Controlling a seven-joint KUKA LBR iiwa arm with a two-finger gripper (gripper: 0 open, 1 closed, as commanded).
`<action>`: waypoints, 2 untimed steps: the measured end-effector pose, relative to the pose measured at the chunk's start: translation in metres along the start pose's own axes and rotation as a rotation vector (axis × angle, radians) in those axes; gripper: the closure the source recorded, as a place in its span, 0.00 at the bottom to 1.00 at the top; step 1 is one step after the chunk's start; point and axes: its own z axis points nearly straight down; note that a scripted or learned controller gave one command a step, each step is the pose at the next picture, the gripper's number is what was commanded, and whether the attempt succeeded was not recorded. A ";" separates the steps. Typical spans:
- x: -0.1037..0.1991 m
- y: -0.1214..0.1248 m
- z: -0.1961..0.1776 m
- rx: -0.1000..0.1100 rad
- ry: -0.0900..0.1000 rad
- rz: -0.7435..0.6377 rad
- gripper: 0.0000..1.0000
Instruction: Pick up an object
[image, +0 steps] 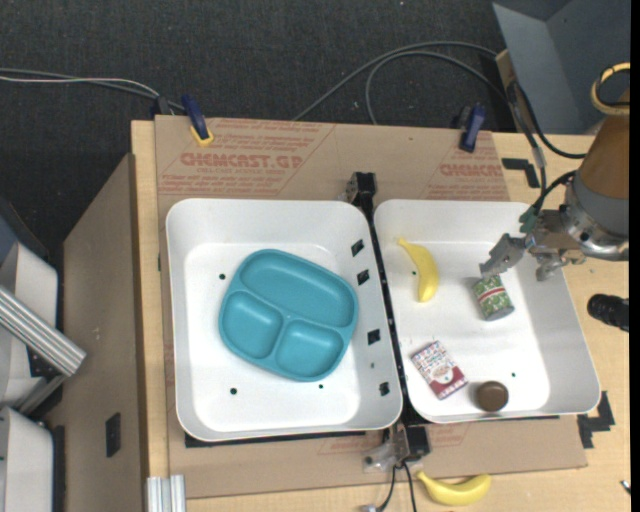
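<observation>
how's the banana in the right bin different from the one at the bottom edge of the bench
The banana in the right bin lies on the bin's white floor near its left wall, running mostly top to bottom in the picture. The banana at the bottom edge lies outside both bins, on the cardboard below them, running mostly side to side, with cables near its left end. Both are yellow and curved, and neither is near the hand.
</observation>
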 end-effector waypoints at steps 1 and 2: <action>0.000 0.003 -0.007 -0.013 -0.002 -0.003 0.00; -0.009 0.006 0.043 -0.009 -0.002 -0.002 0.00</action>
